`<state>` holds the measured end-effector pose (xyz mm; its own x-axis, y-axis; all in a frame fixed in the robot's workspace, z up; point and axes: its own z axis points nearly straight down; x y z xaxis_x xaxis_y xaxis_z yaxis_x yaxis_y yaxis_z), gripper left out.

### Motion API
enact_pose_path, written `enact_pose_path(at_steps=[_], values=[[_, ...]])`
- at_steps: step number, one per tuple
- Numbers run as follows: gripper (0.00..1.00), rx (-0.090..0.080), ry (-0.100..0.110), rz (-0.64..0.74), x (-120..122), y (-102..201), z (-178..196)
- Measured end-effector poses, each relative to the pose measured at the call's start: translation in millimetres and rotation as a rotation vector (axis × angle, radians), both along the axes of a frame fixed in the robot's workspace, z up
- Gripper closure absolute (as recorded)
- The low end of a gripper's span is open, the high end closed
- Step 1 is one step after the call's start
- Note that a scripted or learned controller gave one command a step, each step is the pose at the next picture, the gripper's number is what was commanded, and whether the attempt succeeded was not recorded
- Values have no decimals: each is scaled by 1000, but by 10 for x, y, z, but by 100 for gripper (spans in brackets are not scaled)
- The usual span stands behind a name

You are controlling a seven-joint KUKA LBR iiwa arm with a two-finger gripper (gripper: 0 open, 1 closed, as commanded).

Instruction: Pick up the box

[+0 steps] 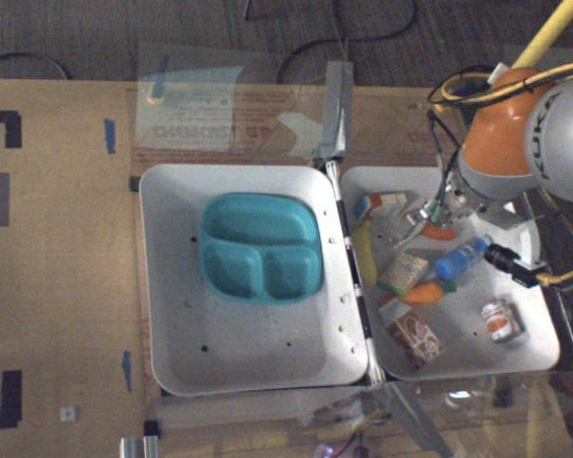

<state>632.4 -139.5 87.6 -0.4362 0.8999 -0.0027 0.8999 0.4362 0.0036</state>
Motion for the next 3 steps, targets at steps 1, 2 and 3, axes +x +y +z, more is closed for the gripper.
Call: enact_pose_path(at_steps=[1, 2, 3], values=[[0, -2, -2, 86, -174, -518, 347], [0, -2, -5, 120, -287, 113, 6], [100, -4, -15, 114, -265, 78, 132]])
